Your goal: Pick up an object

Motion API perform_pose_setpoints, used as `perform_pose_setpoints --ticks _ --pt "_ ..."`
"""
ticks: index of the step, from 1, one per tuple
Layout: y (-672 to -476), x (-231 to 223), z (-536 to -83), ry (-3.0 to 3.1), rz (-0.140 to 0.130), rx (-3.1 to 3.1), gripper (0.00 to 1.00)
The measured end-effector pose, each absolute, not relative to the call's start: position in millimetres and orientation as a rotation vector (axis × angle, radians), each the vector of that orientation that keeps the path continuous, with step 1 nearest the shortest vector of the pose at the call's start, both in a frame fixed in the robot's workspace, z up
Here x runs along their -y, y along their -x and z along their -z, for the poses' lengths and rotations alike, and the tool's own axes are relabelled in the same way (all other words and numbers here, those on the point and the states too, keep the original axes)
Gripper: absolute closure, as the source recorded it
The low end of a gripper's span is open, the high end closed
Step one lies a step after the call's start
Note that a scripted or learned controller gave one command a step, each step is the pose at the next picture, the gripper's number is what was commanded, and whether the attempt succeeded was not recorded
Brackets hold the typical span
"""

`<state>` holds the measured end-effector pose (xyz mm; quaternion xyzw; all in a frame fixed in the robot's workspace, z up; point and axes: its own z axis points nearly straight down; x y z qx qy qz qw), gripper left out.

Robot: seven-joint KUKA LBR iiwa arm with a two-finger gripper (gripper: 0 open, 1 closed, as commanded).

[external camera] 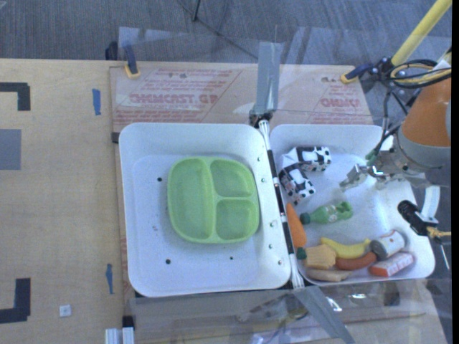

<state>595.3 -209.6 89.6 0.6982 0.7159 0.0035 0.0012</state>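
Observation:
The right bin [324, 130] holds several small toys. A black-and-white cow [313, 156] lies at the back, with a second one [296, 182] near the left wall. Nearer the front are a green bottle [328, 213], an orange carrot [295, 226], a yellow banana [346, 248], a red sausage [355, 262] and a red-and-white pack [393, 265]. My gripper [362, 173] hangs over the bin's right half, behind and to the right of the green bottle. It is open, with nothing between its fingers. The orange-banded arm [430, 113] comes in from the right.
The left bin [143, 192] holds a green divided plate [213, 199]. A metal divider [267, 84] stands behind the bins' shared wall. Cables and a yellow pole [423, 24] crowd the back right. A tan bread slice [320, 274] sits at the right bin's front.

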Motion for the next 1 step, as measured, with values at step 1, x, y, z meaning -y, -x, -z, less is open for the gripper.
perform_pose_setpoints --ticks 1 --pt "-482.4 215.4 -89.8 -1.943 -0.010 -2.461 0.00"
